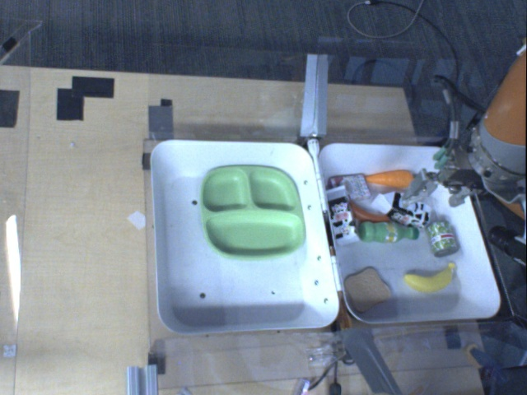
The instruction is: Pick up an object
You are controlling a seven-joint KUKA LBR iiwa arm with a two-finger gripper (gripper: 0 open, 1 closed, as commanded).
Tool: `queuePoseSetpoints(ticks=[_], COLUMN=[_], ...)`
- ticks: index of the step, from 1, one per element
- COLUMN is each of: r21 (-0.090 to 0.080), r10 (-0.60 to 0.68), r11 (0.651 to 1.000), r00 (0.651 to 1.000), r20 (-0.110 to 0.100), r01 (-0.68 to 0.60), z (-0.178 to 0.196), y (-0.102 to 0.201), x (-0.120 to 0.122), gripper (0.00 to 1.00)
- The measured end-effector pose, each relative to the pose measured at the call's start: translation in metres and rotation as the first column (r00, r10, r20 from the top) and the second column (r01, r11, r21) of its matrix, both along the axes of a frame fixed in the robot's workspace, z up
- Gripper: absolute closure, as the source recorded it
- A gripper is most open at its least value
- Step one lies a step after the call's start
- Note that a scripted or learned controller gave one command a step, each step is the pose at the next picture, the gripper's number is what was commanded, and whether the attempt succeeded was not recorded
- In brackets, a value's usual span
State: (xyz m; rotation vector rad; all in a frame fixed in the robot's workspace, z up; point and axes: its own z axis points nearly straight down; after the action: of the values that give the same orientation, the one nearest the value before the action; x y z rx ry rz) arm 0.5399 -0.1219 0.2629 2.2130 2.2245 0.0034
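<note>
Single-arm pick in clutter. The gripper (422, 189) hangs over the far-right part of the right bin (486, 303), the arm entering from the right; whether its jaws stand apart or together cannot be told, since the tips merge with the objects beneath.

Risk, as a judgement: the items under the tips are packed close — a small black-and-white object (409, 213) lies just beside the green bottle (384, 234), with a small can (442, 238) to its right and an orange carrot (389, 179) on the far side. Closing here could pinch two things at once, or nudge one aside and shut on nothing.

The likeliest target, the black-and-white object, lies directly below and slightly near of the gripper. The banana (430, 281) and brown bread slice (367, 287) lie well apart, toward the near wall. The left bin (173, 245) holds a green divided tray (252, 210).
</note>
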Motion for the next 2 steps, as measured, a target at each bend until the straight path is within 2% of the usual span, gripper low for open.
queuePoseSetpoints(ticks=[1, 2], r21=[-0.005, -0.010], r10=[-0.082, -0.083], r11=[0.997, 0.997], r00=[0.996, 0.996], r20=[0.031, 0.038], r01=[0.083, 0.083], z=[-0.146, -0.133], y=[-0.028, -0.029], x=[0.035, 0.037], gripper=[0.00, 1.00])
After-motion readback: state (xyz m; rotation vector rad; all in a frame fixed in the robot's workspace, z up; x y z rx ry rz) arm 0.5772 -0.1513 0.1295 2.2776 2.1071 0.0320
